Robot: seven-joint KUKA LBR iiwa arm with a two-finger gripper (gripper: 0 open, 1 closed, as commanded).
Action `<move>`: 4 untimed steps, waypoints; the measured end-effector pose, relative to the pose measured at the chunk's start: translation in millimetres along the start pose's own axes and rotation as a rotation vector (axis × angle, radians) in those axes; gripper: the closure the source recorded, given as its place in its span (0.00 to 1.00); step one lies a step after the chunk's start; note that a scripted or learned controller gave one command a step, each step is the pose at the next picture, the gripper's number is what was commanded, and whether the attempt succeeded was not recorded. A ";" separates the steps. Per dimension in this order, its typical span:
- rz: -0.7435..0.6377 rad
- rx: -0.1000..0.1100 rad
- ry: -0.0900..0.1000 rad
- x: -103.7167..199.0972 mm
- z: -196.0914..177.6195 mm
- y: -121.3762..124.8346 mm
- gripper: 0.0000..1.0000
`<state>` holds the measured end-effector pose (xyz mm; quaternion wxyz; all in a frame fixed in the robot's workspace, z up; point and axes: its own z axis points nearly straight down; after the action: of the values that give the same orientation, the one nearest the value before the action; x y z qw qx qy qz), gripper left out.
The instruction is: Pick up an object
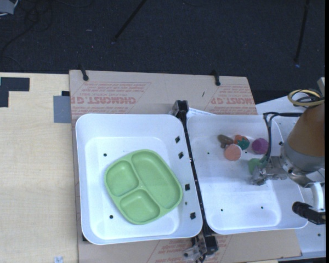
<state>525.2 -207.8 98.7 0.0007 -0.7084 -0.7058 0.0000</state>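
Several small objects lie in the far part of the right bin: a brown piece, a small orange and teal item, a purple ball and a salmon disc. A green object lies a little nearer, partly hidden by the gripper. My gripper is low in the right bin near its right wall, right beside the green object. I cannot make out whether anything is in its grasp.
A light green divided plate fills the middle of the left bin. A black-clipped divider separates the bins. The arm's orange band hangs over the right bin's right edge.
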 end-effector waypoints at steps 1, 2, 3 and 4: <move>-0.005 -0.003 -0.001 0.9 -42.3 1.8 1.00; -0.005 -0.003 -0.001 2.3 -85.7 -1.9 1.00; -0.005 -0.004 -0.002 8.0 -138.3 -9.0 1.00; -0.009 -0.001 0.001 56.6 -144.7 6.5 1.00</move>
<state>532.1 -151.3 243.4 0.0007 -0.7053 -0.7089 -0.0006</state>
